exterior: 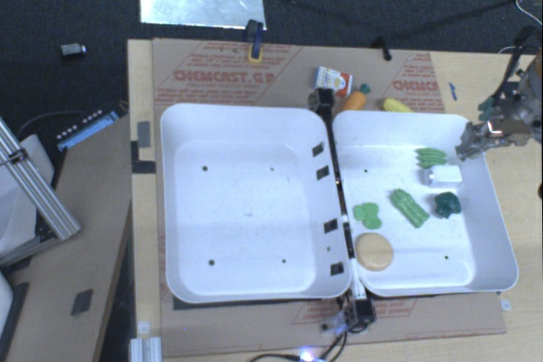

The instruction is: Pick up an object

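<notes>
Camera view: task barely begun, nothing lifted. End effector (pixel 472 144) sits at the right bin's (pixel 488 288) far-right rim; whether it is open or closed cannot be told, and nothing shows in its grip. Candidates lie just left and below it: a green pod (pixel 431 156), white block (pixel 444 175), dark green lump (pixel 446 203), ridged green piece (pixel 409 208), tan disc (pixel 374 252). Descent, grasp and lift all remain.

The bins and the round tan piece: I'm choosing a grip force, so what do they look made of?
The two bins look like thin moulded plastic, white and smooth with a slight sheen and rounded rims. The round tan piece looks like a toy bread roll, matte and smooth, probably plastic or foam; the look leaves that open.
</notes>
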Controlling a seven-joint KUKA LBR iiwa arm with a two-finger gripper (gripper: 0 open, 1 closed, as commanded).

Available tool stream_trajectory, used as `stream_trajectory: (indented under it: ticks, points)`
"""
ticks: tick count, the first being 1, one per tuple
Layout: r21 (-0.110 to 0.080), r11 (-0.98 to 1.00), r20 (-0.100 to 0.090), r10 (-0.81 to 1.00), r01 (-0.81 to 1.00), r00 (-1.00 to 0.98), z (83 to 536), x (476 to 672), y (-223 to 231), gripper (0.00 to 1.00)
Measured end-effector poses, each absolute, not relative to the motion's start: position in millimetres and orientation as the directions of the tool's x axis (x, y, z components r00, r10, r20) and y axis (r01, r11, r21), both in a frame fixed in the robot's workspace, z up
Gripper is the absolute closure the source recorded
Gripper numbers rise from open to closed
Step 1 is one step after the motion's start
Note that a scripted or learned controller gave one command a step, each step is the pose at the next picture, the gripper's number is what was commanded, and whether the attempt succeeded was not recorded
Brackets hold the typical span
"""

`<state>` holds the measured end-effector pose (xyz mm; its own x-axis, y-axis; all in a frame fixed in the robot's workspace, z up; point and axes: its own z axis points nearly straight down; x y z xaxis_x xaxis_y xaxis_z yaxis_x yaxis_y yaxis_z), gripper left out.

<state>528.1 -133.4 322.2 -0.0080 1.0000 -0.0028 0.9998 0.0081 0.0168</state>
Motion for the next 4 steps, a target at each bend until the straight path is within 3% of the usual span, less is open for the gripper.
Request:
stream_trajectory:
  ticks: [1, 2, 3, 4]
  points:
    - [0.016, 0.008, -0.005, 1.000, 1.000, -0.008, 403, 612.0, -138, 1.00]
    - [-0.001, -0.001, 0.000, 1.000, 1.000, 0.001, 376, 560.2, -150, 1.00]
    - [-0.004, 0.000, 0.001, 1.000, 1.000, 0.000, 327, 508.8, -144, 1.00]
    - [-0.012, 0.002, 0.004, 1.000, 1.000, -0.002, 172, 484.2, -115, 1.00]
